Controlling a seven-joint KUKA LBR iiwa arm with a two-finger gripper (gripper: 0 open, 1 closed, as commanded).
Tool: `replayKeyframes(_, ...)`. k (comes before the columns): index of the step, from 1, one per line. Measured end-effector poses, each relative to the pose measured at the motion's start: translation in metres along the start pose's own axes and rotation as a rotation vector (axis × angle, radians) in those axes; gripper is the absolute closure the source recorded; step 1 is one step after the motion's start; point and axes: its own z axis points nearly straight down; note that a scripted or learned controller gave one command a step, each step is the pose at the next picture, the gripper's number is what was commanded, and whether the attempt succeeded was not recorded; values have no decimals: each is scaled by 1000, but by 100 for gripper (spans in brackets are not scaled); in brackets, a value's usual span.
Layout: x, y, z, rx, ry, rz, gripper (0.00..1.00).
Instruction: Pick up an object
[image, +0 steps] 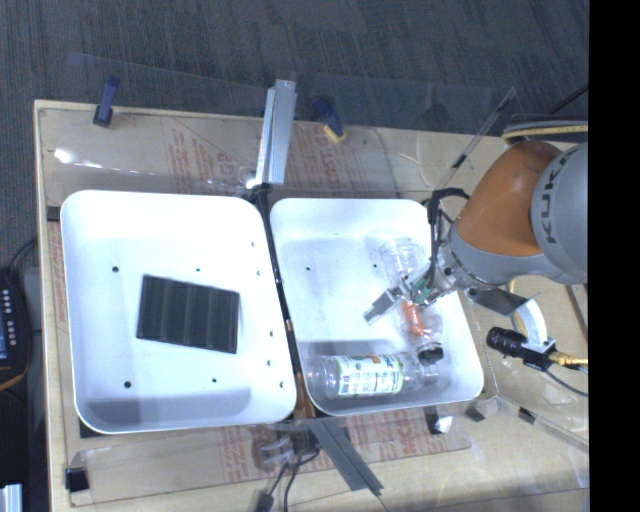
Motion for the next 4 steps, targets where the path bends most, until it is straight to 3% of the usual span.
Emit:
replayKeyframes(1,2,-4,-4,1,2,1,0)
replayKeyframes(4,-7,17,16,0,1,30,0)
